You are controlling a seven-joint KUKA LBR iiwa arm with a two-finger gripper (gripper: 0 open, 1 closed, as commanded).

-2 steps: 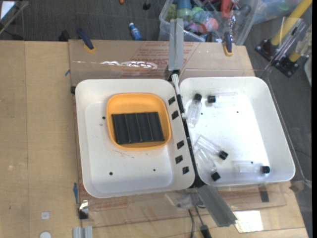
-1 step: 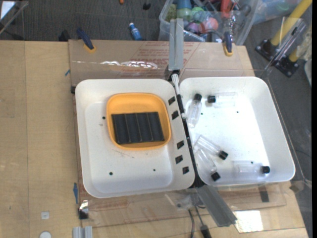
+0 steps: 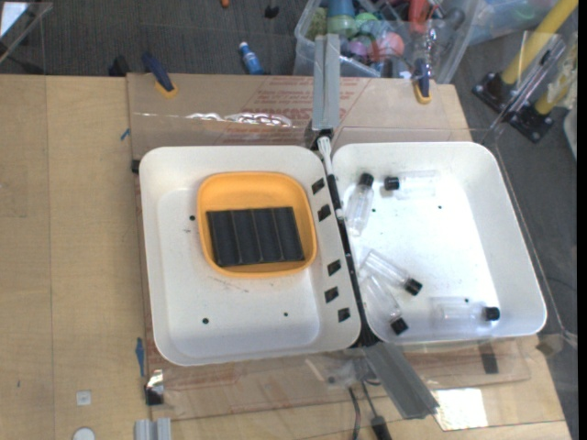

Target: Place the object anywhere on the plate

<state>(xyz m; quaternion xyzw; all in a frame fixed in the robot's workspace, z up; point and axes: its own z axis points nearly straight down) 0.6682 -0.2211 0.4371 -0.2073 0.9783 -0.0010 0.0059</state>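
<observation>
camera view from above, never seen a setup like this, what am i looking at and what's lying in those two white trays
This is one fixed camera above a wooden bench, looking down at a slant. The machine is a robot arm that reaches in from the right side to move things. Two shallow white bins sit side by side. The left bin holds an orange plate, the target for dropping an object, and a dark ribbed rectangular block already lies on it. The right bin holds several small clear plastic vials with black caps, scattered mostly along its left and near sides. Behind the bench stands a clear tub of colourful toys.
</observation>
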